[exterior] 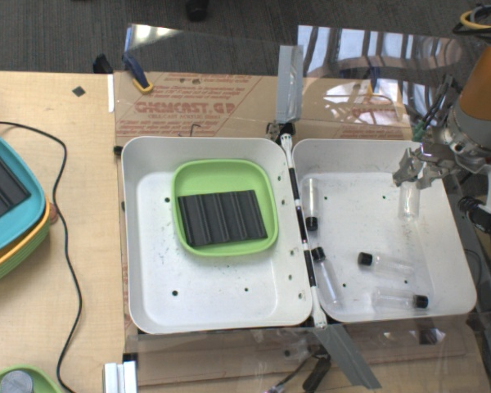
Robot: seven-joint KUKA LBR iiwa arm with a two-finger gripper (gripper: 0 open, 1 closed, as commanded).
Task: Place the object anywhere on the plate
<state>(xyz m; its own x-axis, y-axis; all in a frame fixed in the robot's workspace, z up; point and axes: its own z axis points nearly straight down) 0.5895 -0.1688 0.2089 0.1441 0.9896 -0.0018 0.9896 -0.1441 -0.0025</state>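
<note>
A square green plate (225, 207) with a black ridged insert (223, 218) lies in the left white bin (147, 293). My gripper (419, 173) hovers over the far right part of the right bin (446, 297). Its fingers are closed on the top of a clear tube (407, 203), which hangs down from them over the bin floor. The plate is far to the gripper's left, across the divider between the bins.
Several clear tubes with black caps lie in the right bin: one (309, 203) along its left wall, one (323, 275) below it, one (378, 261) mid-floor, one (399, 301) near the front. Stacked teal and yellow plates (12, 211) and a black cable (65, 244) sit on the bench at left.
</note>
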